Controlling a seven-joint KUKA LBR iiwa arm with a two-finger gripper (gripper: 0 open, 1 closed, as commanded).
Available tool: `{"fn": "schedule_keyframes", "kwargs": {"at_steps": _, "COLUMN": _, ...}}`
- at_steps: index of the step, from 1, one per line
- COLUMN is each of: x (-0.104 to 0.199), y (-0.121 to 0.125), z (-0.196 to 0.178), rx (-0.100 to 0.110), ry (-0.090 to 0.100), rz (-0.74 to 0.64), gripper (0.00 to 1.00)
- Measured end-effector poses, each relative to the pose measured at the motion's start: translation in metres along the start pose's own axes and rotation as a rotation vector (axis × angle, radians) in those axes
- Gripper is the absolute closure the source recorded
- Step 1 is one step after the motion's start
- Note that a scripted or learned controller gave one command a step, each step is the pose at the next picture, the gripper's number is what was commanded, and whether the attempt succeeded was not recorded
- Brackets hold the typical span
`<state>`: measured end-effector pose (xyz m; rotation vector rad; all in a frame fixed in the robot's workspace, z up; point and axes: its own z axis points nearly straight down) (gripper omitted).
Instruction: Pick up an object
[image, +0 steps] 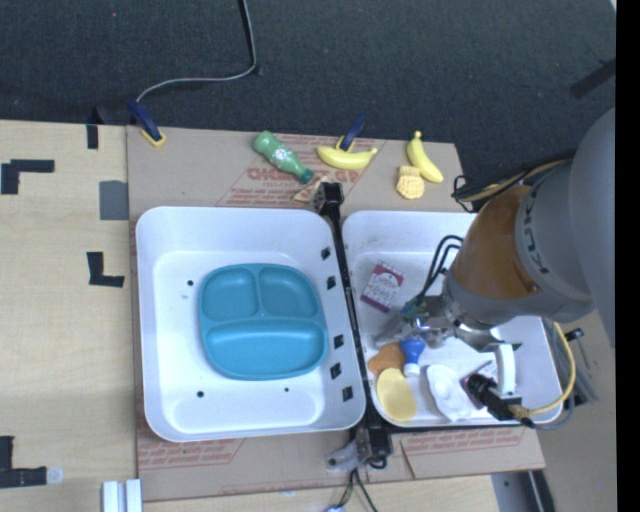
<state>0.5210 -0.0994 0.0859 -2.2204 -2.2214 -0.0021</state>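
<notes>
Looking down at a slant on a bench covered with brown cardboard (200, 165), the camera takes in two shallow white bins side by side. The left bin (160, 300) holds a blue divided plate (263, 320) with three compartments, lying flat near the bin's middle. The right bin (390, 232) holds several small things: a small packet with a dark red and white label (382, 285) lies toward the far left part of the bin, a yellow oval piece (396, 394) rests at the near left corner, an orange rounded piece (385, 358) sits just behind it, a small blue object (413, 351) lies just beside the orange piece, and a crumpled white item (447, 390) rests near the bin's front wall. The grey arm with its orange band (495, 255) reaches in from the right and hangs over the right bin, with the gripper (418, 325) low among these things, close above the blue object and the orange piece. Whether the gripper is spread or pressed together cannot be told, since the wrist and cables cover it. Nothing can be seen gripped. Beyond the bins, on the cardboard, lie a green toy bottle (281, 155), two yellow toy bananas (346, 156) (423, 160) and a small yellow corn-like piece (409, 183). A black cable (245, 45) curls across the dark floor at the top.
</notes>
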Motion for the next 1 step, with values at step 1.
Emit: {"fn": "schedule_keyframes", "kwargs": {"at_steps": 1, "x": -0.0009, "y": 0.0007, "z": -0.0098, "rx": -0.003, "ry": -0.003, "rz": 0.001, "gripper": 1.00}}
